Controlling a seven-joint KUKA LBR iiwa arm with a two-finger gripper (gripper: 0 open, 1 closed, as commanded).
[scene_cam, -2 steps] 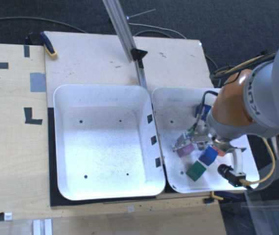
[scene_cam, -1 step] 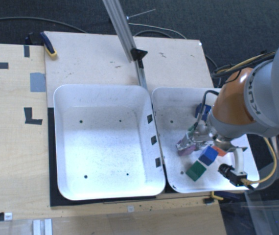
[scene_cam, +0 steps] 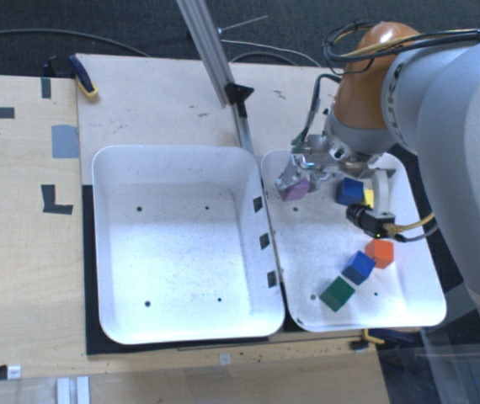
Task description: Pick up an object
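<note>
the arm [scene_cam: 425, 82] reaches into the right bin [scene_cam: 408, 310]. its gripper [scene_cam: 297, 182] sits at a purple block [scene_cam: 296, 189] near the bin's far-left corner, and the block seems held between narrow fingers. i judge the grasp step is in hand; next comes a straight lift.

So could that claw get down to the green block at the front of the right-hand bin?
Probably yes. The green block lies in the open with bare bin floor on its left. Only the blue block touching its corner crowds it. The claw sits further back in the same bin.
</note>
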